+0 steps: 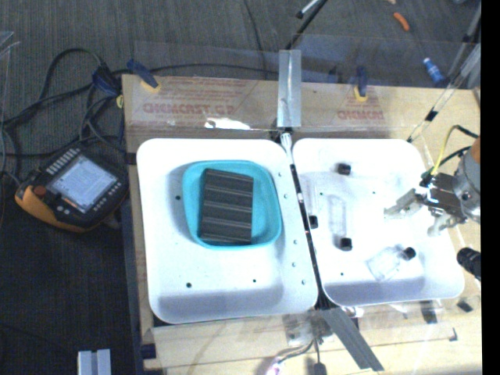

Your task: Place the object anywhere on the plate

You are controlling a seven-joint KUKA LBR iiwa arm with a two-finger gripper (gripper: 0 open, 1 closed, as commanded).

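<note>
camera view: a dark ridged block (227, 205) already lies on the teal plate (269, 209) in the left bin (164, 272). the end effector (433, 203) hovers over the right bin (367, 170), its opening unclear and nothing visibly held. a return reach risks knocking the block off.

Dark grey carpet (180, 14), black cables (55, 76), wooden bench (203, 104).

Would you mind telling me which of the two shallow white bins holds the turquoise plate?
The left shallow white bin holds the turquoise plate, with a dark grey ribbed block lying on it; the right shallow white bin holds small black pieces instead.
</note>
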